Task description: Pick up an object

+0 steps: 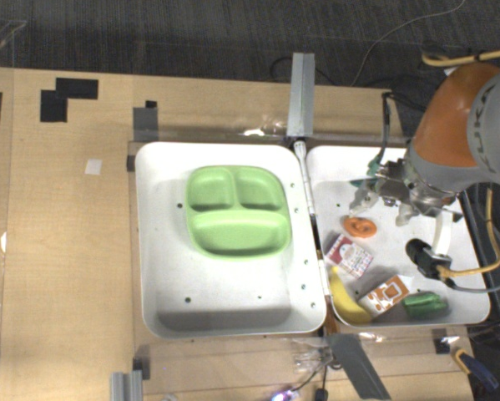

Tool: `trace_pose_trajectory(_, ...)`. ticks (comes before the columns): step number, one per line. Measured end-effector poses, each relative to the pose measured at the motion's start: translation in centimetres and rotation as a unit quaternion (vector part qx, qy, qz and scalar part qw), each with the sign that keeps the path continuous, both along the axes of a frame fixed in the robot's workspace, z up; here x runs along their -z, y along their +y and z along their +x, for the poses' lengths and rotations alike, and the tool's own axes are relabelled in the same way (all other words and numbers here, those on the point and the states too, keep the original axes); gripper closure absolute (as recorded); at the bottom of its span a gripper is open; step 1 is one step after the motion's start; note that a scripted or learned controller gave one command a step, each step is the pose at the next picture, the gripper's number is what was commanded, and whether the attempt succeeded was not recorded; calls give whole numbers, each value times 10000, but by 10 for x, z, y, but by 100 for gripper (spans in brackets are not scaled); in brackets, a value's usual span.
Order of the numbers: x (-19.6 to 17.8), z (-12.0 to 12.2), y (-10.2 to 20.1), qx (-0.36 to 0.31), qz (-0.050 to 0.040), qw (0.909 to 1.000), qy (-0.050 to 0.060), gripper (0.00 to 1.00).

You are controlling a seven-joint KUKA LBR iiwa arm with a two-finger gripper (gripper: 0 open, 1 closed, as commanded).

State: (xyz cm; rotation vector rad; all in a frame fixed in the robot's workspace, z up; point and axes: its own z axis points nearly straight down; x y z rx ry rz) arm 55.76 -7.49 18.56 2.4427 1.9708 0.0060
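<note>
Pale wooden surface [58, 249] across most of the view, with dark grey carpet [191, 15] beyond the far edge and a few black angular marks [66, 97] near the far left corner. On the wood, two shallow bins side by side, meeting along a shared middle rim: left white bin [158, 291] and right white bin [333, 165].

Reaching in from the right, a grey arm with an orange band [450, 124], bent down over the far half of the right bin.

Flat in the left bin, a little toward the far side, a light green plastic tray with three compartments [237, 210]: two small ones on the far side, one long one on the near side.

Jaws low over the far-middle part of the right bin, pointing down. Spread open, with the pale fingers [360, 197] well apart. Nothing held between them, and no clear contact with anything.

Toward the near half of the right bin, a loose cluster of candidates for picking. Against the middle rim at the near corner, a yellow banana [345, 297], curved along the wall. Just beyond the banana, a white packet with red print [350, 256], lying flat and turned at an angle. Beside the banana toward the right, a small orange-and-white carton [387, 294], also tilted. Right of the carton and touching or nearly touching, a small dark green object [425, 304], too blurred to identify. Smallest of all, an orange round disc [360, 225], flat on the bin floor just nearer than the finger closest to the middle rim, and just beyond the packet.
</note>
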Motion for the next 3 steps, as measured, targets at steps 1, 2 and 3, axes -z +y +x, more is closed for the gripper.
trace_pose_trajectory(1, 94, 8, -36, -1138, -11, 9935, -45, 0)
trace_pose_trajectory(2, 95, 63, -34, -2972, -37, 9548, -50, 0)
trace_pose_trajectory(3, 96, 78, -55, -2514, -18, 9679, -28, 0)
